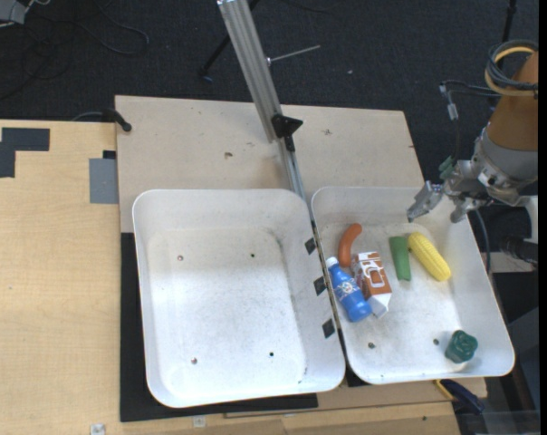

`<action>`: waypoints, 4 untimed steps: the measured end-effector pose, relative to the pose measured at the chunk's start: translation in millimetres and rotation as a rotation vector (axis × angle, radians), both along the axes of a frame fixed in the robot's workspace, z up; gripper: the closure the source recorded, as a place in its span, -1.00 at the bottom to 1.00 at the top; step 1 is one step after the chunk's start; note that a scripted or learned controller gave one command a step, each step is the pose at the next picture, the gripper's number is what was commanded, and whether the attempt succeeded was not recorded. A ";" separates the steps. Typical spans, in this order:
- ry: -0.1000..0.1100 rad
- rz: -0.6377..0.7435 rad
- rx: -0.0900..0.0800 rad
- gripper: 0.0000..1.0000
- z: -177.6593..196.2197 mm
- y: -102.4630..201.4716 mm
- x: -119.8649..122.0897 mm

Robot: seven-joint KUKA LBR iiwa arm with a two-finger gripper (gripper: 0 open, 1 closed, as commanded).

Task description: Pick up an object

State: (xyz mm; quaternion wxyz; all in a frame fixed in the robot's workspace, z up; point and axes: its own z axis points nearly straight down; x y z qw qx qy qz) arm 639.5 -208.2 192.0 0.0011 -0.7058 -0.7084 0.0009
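Jaws spread apart, nothing between them; gripper [444, 204] hovers over upper right corner of right bin [491, 352], above contents

Step in hand, as judged: approach, no pick made yet

Nearest candidate: yellow corn [429, 256], lying just below gripper, beside green stick [399, 257]

Corn's long axis runs diagonal, upper-left to lower-right; stick points near vertical in view

Next move likely calls for descent, fingers across corn's short width (wrist turn probably needed)

Further out: orange sausage [349, 241], small carton [374, 275], blue bottle [349, 293] near divider; green lump [461, 345] at lower right
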 end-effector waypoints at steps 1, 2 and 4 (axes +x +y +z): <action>0.001 0.002 0.000 -1.00 0.0 0.3 0.1; 0.003 0.002 0.001 -1.00 -43.9 -0.5 1.5; 0.000 0.007 0.000 1.00 -84.1 0.8 1.9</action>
